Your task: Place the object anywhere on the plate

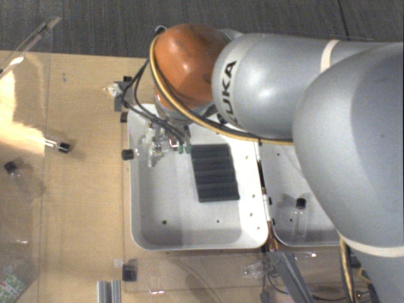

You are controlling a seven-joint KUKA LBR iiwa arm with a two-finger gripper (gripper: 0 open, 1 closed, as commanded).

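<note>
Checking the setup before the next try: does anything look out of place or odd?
Yes: two small vials lie on the bench, outside the left bin. Another vial sits in the right bin.

The left white bin [142, 229] serves as the landmark. A second white bin [303, 235] adjoins its right wall. A small black block [129, 271] sits on the wooden bench [76, 219] just below the left bin's lower left corner. A short cylinder with a black cap [57, 146] lies on the bench, well left of the left bin. Dark ribbed flooring [189, 5] lies above it.
</note>
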